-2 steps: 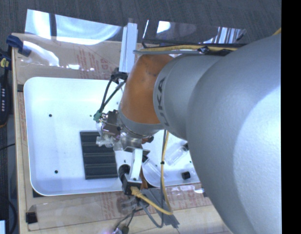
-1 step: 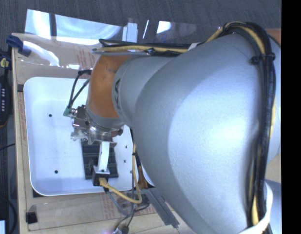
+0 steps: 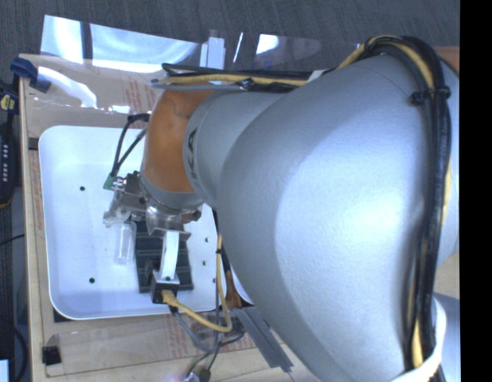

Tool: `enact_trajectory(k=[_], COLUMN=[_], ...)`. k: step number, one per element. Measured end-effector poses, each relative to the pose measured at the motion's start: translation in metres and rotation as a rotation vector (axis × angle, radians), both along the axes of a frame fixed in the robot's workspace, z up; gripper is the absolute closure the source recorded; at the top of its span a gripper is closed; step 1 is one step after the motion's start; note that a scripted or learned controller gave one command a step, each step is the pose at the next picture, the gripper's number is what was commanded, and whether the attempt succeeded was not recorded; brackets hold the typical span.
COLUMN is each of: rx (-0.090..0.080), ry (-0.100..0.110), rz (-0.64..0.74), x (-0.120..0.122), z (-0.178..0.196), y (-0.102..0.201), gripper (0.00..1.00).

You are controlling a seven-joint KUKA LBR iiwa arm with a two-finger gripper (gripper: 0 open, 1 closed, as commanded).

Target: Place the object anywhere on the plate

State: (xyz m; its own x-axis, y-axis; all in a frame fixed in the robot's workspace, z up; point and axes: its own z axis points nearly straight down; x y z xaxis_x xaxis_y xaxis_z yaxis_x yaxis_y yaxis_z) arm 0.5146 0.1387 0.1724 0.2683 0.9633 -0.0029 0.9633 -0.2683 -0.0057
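One white bin (image 3: pixel 48 213) takes the eye, shallow, smooth, round-cornered, and the pincer (image 3: pixel 146 245) is right down inside it, close above the floor. Directly beneath the pincer sits a dark block (image 3: pixel 149 263), black, boxy, with ribbed lines across its top, lying flat on the white floor. It looks like the object for the task, though it is so close under the tool that I cannot be sure it is not part of the tool itself. Whether the pincer is spread or pressed together, I cannot tell, and nothing shows it actually pinching the block.

Beyond the pincer, toward the bin's far wall, the white floor is glossy and carries two small dark specks (image 3: pixel 83 188).

Behind the pincer comes the orange band (image 3: pixel 166 150), matte and rounded, and then the huge grey arm (image 3: pixel 333 213), smooth metal with a soft sheen. A yellow cable (image 3: pixel 200 318) loops out just beside the pincer, over the bin's near rim. Pale wooden bench (image 3: pixel 111 344) frames the bin. Past the bin on the band's side stands a clear, shiny plastic sheet (image 3: pixel 126 46).
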Motion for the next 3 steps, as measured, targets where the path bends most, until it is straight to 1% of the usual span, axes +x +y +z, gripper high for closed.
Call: enact_trajectory(k=[1, 2, 3], rx=[0.004, 0.000, 0.001], ry=[-0.007, 0.003, -0.003], rz=[0.184, -0.095, -0.058], x=[-0.010, 0.008, 0.000], z=[0.184, -0.029, 0.049], y=[-0.063, -0.008, -0.093], gripper=[0.00, 0.00, 0.00])
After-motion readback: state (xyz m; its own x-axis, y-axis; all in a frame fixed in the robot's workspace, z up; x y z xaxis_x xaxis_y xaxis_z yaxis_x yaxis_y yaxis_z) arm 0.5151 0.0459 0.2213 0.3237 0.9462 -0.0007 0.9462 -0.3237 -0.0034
